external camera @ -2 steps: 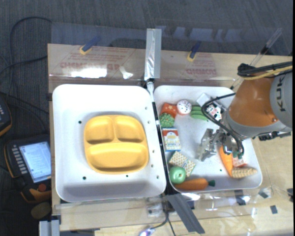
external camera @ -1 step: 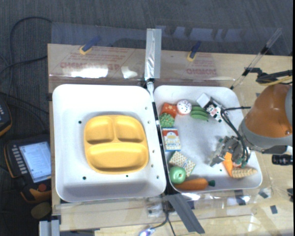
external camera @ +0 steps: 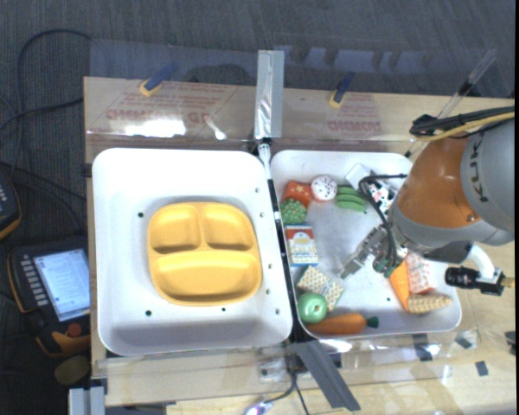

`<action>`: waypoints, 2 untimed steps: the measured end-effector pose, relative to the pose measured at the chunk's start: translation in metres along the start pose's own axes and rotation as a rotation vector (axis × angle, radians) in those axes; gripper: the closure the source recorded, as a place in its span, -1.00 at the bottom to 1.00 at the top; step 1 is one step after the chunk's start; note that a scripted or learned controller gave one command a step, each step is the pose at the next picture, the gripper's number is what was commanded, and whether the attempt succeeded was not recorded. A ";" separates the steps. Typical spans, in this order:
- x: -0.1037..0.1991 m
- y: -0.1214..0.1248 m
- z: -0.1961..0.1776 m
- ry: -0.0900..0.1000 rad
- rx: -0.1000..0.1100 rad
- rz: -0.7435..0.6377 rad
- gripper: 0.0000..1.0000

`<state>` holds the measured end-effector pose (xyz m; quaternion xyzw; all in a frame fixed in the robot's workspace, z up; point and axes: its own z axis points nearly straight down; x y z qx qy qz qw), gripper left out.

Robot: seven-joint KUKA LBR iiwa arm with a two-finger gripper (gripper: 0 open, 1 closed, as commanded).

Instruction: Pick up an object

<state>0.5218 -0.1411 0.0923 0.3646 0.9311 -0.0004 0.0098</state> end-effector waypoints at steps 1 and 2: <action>-0.026 -0.039 0.000 0.001 -0.003 -0.317 1.00; -0.007 0.002 0.000 0.000 -0.002 -0.298 1.00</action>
